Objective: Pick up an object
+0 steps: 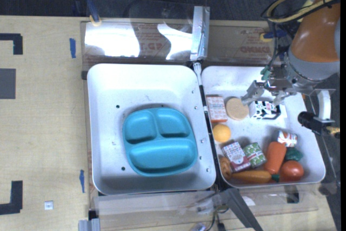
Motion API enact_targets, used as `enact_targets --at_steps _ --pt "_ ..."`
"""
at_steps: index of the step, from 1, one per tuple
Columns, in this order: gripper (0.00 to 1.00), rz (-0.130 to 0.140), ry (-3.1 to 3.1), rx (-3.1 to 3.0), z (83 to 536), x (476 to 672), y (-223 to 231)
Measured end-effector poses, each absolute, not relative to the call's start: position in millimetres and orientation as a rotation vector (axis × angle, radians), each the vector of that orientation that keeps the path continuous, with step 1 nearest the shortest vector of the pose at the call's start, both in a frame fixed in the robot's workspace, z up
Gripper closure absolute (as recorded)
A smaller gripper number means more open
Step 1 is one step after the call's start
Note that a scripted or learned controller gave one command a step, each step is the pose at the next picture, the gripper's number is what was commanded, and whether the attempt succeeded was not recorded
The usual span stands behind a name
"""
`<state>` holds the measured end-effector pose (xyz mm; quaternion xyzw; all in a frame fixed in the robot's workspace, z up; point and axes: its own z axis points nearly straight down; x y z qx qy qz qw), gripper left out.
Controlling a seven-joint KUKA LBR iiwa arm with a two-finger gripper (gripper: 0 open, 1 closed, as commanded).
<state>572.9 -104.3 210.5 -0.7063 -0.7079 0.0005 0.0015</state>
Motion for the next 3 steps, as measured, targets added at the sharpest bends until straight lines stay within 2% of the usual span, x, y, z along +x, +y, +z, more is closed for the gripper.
enact_targets --at_steps 1,2,3 --pt "0.00 -0.004 -2.057 -2.377 126.4 588.7 -138.1" --pt "0.00 -0.001 -1.673 -2.658 97.8 608.5 -182.9" --pt "0.00 -0.013 -1.600 -2.686 113.2 542.1 -205.0"
